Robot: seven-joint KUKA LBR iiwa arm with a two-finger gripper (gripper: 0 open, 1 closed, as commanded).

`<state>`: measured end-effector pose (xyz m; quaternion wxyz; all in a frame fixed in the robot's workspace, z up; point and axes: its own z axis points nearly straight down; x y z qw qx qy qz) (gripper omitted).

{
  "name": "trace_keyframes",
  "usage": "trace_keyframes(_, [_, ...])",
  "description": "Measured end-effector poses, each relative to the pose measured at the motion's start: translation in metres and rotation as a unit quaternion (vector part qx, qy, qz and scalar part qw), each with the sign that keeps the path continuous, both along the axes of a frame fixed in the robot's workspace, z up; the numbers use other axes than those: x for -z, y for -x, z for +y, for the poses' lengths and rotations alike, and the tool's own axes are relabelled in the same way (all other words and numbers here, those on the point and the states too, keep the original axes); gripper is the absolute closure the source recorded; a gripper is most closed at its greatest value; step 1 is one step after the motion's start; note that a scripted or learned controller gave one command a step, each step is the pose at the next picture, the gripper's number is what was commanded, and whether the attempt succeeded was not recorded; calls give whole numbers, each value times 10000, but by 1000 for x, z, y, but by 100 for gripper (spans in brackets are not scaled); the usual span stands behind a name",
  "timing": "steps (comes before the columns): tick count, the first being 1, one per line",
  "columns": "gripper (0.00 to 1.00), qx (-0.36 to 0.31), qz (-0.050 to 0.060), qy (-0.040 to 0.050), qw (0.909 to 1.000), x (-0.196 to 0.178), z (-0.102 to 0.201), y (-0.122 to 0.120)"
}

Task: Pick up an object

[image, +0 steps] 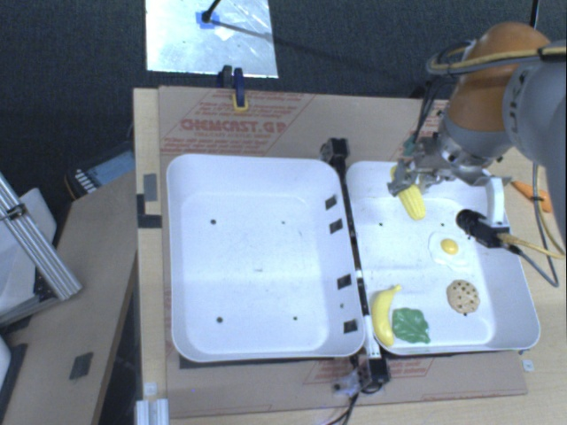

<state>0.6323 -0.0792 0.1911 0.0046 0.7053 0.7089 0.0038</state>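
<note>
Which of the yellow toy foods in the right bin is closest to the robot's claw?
The yellow corn cob, right at the gripper. The yellow banana lies at the bin's near edge; the fried egg sits between.

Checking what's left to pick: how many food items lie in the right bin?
5: corn cob under the pincer, fried egg mid-bin, cookie, banana and green leaf at the near edge.

The shallow white left bin (pixel 252 255) is lying bare across its whole floor, offering open passage. In the white right bin (pixel 509 326), the grey arm's gripper (pixel 406 182) is crowding the far-left corner over a yellow corn cob (pixel 412 204). A fried egg (pixel 447 247), round cookie (pixel 462 296), yellow banana (pixel 383 314) and green leaf (pixel 410 325) are narrowing the near half.
</note>
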Motion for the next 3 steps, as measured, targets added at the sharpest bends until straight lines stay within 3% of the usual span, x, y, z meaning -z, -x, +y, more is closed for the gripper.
trace_keyframes(1, [100,-9,65,-11,10000,7,41,35])
trace_keyframes(2, [100,-12,51,-14,10000,-49,82,71])
trace_keyframes(3, [100,-20,51,-10,10000,-35,130,57])
